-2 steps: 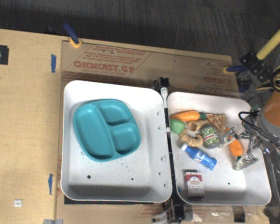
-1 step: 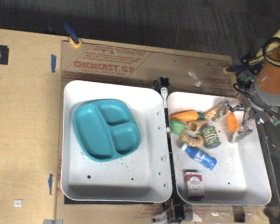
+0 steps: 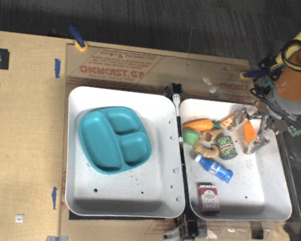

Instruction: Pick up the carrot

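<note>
Arm reaching in from the right, orange band up top, wrist angled down; gripper low at the right bin's far right corner, jaws spread.

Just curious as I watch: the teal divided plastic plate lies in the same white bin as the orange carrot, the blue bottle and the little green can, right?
Not quite. The camera view shows the teal divided plastic plate alone in the left white bin; the orange carrot, blue bottle and little green can lie in the right white bin.

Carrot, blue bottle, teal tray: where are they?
carrot (image 3: 199,124), camera view, middle of its orange body.
blue bottle (image 3: 217,170), camera view, middle of its side.
teal tray (image 3: 97,138), camera view, big left compartment.
</note>
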Tool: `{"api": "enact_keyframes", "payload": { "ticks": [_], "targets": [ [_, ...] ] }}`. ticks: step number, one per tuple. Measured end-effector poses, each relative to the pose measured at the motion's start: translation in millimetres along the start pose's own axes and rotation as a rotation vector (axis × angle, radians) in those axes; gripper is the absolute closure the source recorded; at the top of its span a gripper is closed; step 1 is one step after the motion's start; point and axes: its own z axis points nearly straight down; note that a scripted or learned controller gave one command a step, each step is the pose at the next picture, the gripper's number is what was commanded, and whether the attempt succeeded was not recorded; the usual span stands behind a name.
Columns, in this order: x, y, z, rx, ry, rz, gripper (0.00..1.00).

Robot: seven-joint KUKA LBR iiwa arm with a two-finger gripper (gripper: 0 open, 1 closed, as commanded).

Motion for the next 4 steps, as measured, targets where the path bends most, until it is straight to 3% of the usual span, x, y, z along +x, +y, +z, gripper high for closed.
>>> {"api": "enact_keyframes", "payload": {
  "ticks": [1, 2, 3, 4],
  "targets": [
    [1, 4, 0, -0.012, 0.015, 0.231, 0.0],
    [-7, -1, -17, 0.01, -0.023, 0.236, 1.0],
    [48, 60, -3, 0.012, -0.011, 0.009, 1.0],
    [48, 59, -2, 0.013, -0.012, 0.01, 0.0]
  ]
}}
